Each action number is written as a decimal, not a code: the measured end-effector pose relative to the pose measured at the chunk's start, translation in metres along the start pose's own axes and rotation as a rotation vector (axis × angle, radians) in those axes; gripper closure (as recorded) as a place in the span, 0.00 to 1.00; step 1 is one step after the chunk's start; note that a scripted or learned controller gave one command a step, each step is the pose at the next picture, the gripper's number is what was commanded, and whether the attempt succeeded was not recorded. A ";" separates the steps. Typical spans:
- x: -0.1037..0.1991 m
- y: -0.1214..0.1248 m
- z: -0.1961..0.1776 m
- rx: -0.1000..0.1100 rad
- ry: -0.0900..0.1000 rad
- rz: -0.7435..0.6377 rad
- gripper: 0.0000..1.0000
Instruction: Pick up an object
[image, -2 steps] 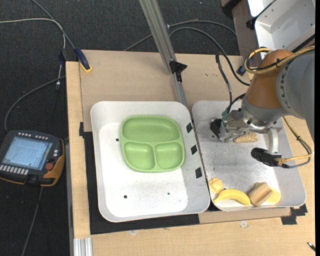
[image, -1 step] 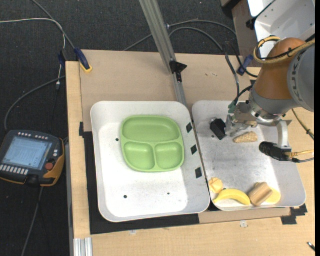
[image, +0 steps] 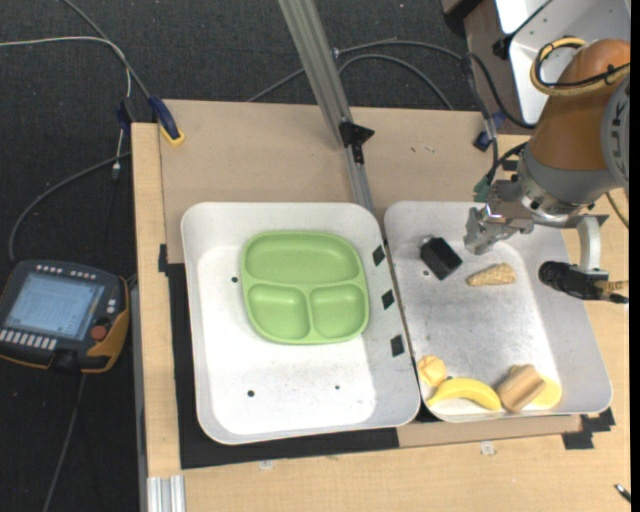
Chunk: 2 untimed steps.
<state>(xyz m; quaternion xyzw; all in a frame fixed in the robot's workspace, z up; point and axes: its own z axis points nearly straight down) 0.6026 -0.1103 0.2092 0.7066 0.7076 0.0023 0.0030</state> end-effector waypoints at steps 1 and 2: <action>0.057 0.002 0.007 0.009 0.004 -0.005 1.00; 0.121 0.003 -0.003 0.006 0.005 -0.007 1.00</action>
